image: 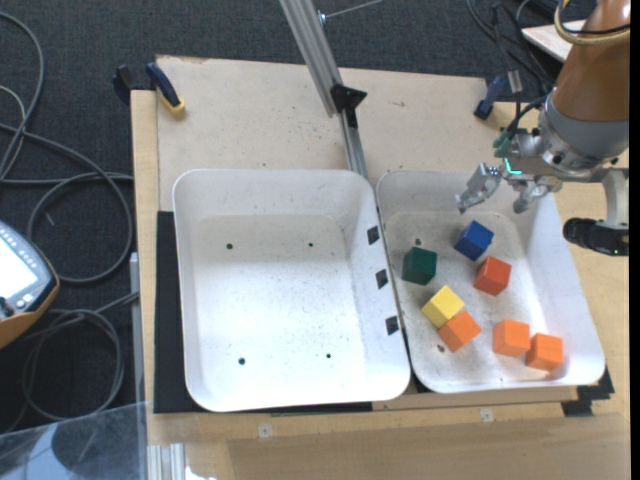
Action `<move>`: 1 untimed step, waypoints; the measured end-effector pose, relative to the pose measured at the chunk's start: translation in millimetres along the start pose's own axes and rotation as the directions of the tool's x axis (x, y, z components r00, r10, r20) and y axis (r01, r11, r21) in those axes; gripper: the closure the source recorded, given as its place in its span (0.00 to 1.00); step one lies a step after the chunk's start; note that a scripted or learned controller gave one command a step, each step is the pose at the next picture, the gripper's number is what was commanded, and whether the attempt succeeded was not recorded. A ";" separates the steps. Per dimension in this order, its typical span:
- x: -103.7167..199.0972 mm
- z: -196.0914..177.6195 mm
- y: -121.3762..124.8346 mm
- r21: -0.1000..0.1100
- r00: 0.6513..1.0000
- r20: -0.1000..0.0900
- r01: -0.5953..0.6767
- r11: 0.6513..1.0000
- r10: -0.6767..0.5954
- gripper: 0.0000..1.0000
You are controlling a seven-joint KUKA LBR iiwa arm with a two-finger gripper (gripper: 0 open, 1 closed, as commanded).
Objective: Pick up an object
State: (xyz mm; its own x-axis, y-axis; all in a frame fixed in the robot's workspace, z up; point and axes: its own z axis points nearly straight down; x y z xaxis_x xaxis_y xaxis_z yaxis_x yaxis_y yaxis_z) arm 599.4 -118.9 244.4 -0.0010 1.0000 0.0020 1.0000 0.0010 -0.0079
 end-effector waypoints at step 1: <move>-0.2 -2.2 0.7 -0.004 1.000 0.001 0.000 1.000 0.000 0.00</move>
State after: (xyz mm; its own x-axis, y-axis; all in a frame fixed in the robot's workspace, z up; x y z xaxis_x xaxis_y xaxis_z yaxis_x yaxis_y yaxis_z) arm 600.1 -119.0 246.6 -0.0012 1.0000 0.0011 1.0000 0.0012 -0.0036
